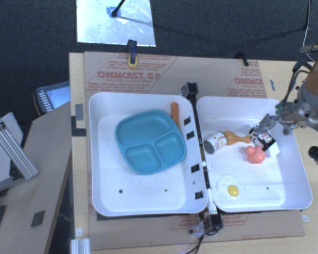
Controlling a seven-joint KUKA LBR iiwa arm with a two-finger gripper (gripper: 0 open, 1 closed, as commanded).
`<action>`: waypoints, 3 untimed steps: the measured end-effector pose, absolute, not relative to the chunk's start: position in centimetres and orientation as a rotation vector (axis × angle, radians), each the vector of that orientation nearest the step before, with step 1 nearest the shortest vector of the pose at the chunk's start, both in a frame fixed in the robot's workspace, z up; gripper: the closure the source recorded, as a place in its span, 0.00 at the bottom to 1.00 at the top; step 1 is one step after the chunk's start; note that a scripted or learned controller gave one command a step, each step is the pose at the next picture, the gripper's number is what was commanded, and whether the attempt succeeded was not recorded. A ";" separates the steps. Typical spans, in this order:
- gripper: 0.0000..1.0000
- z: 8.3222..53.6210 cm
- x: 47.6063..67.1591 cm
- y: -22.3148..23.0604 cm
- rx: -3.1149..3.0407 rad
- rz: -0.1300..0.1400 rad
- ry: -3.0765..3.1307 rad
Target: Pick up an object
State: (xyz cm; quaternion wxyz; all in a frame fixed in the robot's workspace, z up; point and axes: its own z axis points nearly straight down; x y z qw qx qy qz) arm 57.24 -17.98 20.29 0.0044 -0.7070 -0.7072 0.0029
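Note:
My gripper (261, 128) hangs over the right side of the right bin (294, 194), reaching in from the right edge. Just below it lies a small black-and-white carton (267, 141), with a pink lumpy toy (255, 154) touching its lower left side. To the left lies a small white bottle with a tan neck (222, 139), its neck pointing toward the gripper. A toy fried egg (231, 188) rests near the bin's front. Whether the gripper touches the carton is unclear.
The left bin (103, 194) holds a blue divided plate (150, 141) and an orange sausage-shaped toy (175, 114) by the plate's far right corner. A black divider strip (197, 142) runs between the bins. Cables hang at the right.

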 end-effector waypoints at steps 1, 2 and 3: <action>0.00 21.0 57.5 -17.9 -2.219 -0.001 -2.226; 0.00 15.2 56.9 -18.5 -2.219 0.002 -2.222; 0.00 10.8 56.2 -19.1 -2.230 -0.002 -2.230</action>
